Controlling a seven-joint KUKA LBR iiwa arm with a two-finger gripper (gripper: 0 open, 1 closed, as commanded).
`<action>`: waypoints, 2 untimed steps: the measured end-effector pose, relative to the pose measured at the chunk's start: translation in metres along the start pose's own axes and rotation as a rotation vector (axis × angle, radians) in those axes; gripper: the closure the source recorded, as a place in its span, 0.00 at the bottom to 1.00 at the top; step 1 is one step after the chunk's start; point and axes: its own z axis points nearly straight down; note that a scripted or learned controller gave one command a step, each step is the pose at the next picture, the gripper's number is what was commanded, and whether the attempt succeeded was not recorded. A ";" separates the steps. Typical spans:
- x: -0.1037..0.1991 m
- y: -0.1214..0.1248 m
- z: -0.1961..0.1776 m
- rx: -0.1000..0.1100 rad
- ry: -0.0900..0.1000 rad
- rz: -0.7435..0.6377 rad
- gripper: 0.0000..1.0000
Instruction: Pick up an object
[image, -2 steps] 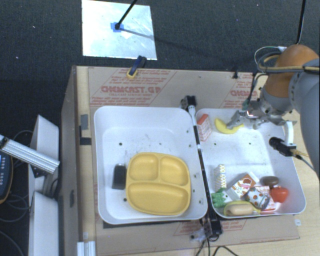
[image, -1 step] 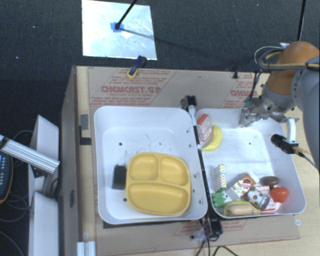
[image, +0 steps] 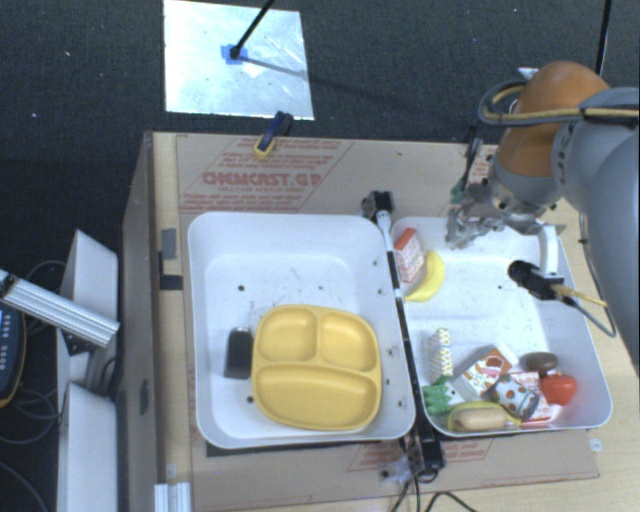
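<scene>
My gripper (image: 463, 232) hangs over the far edge of the right bin (image: 590, 345), with nothing seen in it. Just left of it and nearer me, a yellow banana (image: 430, 279) lies against a small red and white carton (image: 407, 256) by the wall between the bins. Toy food is piled in the right bin's near corner: a striped pale piece (image: 440, 351), a green piece (image: 440, 396), an orange and white box (image: 487, 371), a brown piece (image: 540, 361), a red tomato (image: 559, 389) and a tan bun (image: 479, 418).
The left bin (image: 215, 260) holds a yellow divided plate (image: 317, 367) and a small black block (image: 239, 353) beside it. A yellow and blue clip (image: 270, 135) lies on the cardboard behind the bins. The grey arm (image: 590, 150) comes in from the right.
</scene>
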 end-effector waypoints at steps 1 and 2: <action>-0.001 0.000 -0.011 -0.002 -0.001 -0.001 1.00; -0.001 0.000 -0.010 -0.002 -0.001 -0.001 0.00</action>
